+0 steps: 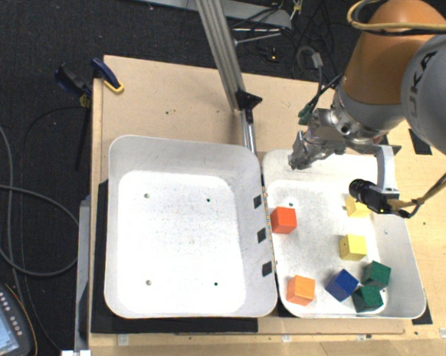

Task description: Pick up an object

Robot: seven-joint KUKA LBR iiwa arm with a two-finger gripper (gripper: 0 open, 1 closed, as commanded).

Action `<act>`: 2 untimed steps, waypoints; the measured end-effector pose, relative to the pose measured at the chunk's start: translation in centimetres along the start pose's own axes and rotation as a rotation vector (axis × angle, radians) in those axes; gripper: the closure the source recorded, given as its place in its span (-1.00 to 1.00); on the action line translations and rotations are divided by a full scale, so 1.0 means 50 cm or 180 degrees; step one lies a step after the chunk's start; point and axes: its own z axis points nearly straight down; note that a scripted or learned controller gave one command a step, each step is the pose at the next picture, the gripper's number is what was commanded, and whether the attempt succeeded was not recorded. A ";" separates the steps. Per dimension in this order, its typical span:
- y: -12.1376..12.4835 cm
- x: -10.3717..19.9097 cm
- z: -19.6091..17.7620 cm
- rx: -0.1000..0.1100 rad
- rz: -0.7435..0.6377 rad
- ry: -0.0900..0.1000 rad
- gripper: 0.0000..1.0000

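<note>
Above the right bin's (pixel 404 226) far edge, the gripper (pixel 300 161) hung, its opening impossible to judge; the orange cube (pixel 283 220) below looked light, rigid, best pinched across flat sides.

You cannot tell from here how the gripper (pixel 301 159) is set, the arm (pixel 412 65) runs off the top and right edges, and a black fitting covers part of the yellow block (pixel 354 207) near the right bin's (pixel 410 242) right rim.
</note>
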 end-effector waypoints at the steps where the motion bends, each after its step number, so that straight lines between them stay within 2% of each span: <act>1: -0.005 0.092 0.009 0.0007 0.0005 -0.0001 1.00; 2: -0.012 0.205 0.019 0.0009 0.0002 0.0000 1.00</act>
